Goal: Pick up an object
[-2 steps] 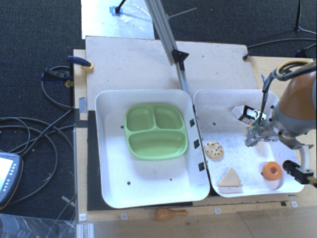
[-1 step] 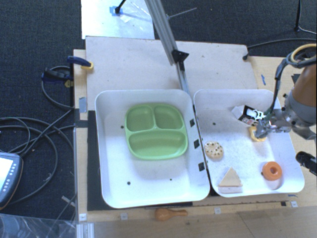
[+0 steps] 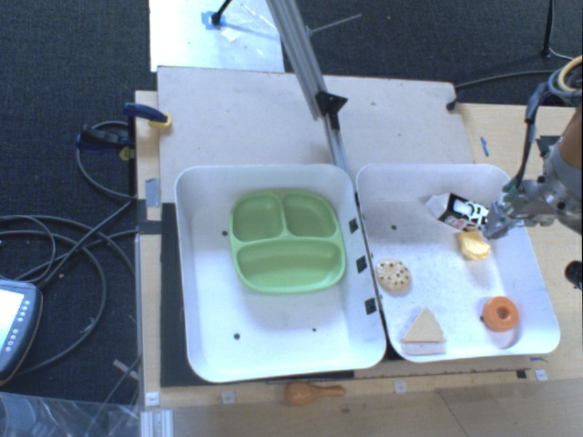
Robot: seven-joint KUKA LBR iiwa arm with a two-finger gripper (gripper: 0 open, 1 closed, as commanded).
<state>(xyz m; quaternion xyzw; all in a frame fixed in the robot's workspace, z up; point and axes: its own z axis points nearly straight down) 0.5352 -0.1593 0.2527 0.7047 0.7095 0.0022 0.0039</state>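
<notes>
The right bin (image 3: 537, 335) holds a round speckled cookie (image 3: 393, 277), a tan wedge-shaped sandwich piece (image 3: 424, 327), an orange ring-shaped donut (image 3: 500, 314), a small yellow piece (image 3: 474, 245) and a black-and-white packet (image 3: 458, 211). My gripper (image 3: 500, 220) reaches in from the right and hovers at the bin's upper right, just above the yellow piece and beside the packet. Nothing shows between its fingers.
The left bin (image 3: 205, 335) holds a green divided plate (image 3: 286, 241). A slanted metal pole (image 3: 305, 57) crosses above the bins' divide. A tan wooden object (image 3: 312, 391) lies on the bench in front of the bins. Cables and a clamp (image 3: 123, 135) sit at the left.
</notes>
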